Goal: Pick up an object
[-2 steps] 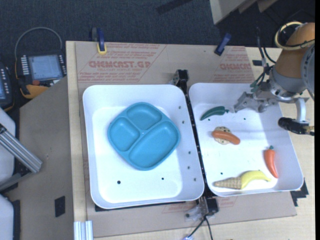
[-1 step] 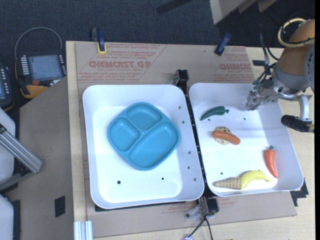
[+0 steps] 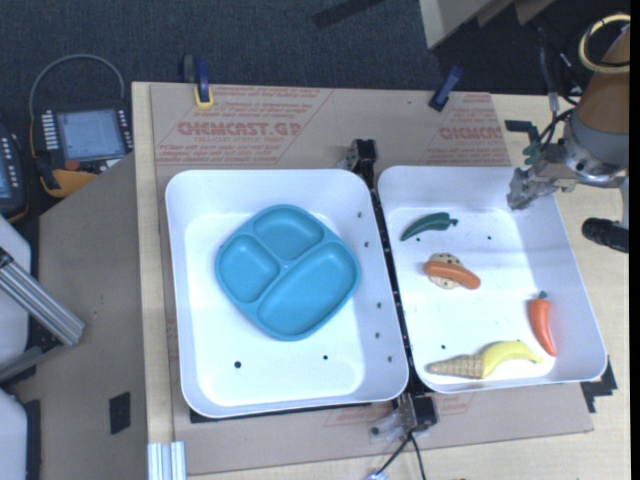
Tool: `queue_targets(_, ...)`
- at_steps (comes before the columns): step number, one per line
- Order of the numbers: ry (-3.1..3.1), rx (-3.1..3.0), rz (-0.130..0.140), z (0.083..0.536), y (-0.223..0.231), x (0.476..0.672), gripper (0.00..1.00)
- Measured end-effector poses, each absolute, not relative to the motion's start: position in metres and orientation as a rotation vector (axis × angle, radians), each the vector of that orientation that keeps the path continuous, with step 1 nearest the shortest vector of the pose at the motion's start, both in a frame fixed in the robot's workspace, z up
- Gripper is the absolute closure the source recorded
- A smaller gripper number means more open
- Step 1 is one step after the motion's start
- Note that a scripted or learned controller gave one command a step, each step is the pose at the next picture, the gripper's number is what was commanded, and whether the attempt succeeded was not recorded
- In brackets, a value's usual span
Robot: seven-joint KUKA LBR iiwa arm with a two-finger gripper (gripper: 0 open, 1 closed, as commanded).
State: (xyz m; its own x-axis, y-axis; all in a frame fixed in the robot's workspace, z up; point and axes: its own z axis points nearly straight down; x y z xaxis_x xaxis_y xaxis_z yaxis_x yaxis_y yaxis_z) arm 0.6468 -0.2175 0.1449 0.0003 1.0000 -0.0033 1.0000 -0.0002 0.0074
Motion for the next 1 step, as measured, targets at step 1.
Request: queue_targets(1, 2.217, 2.215, 0.005, 0.1892, -0.2162, 0.6502, 1.00)
